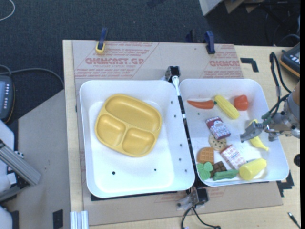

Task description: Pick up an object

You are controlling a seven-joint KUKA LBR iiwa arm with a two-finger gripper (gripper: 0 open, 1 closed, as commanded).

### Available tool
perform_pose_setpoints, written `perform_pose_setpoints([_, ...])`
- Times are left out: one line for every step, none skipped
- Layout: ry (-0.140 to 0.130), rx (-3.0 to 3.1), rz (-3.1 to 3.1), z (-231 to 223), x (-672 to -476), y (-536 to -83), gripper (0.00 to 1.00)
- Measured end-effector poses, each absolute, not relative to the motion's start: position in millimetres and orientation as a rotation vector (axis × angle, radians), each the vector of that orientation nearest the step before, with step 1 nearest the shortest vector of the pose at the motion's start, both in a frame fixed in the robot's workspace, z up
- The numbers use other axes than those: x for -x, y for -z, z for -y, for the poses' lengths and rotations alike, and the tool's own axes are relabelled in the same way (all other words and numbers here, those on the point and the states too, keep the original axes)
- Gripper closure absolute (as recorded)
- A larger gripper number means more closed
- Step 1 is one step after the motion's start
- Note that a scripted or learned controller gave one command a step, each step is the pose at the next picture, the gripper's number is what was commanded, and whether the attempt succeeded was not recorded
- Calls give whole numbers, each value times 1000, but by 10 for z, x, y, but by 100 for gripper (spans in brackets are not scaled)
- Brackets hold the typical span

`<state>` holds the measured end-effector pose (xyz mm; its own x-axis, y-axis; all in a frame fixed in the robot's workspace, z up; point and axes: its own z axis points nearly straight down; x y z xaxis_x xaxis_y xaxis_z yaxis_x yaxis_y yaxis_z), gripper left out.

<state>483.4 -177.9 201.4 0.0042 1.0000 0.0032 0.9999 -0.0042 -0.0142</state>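
Observation:
The right bin [267,97] holds several toy foods: a red chili [201,104], a corn cob [226,107], a red pepper [241,102], a small carton [217,127], a cookie [219,143], a waffle [206,154], a white packet [232,155], green pieces [206,170] and a yellow lemon [252,169]. My gripper [255,131] reaches in from the right, low over the bin's right side. It hangs directly above a small yellow banana [260,143], which pokes out below it. I cannot see any object held.
The left bin [90,142] holds a yellow divided plate [126,125]. A black divider [182,123] runs between the bins. Clamps [100,46] pin the cardboard at the back. Cables hang at the far right.

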Motion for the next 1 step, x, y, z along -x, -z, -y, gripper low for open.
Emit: perform_pose_setpoints([0,2222,2222,1775,-4866,-2084,0])
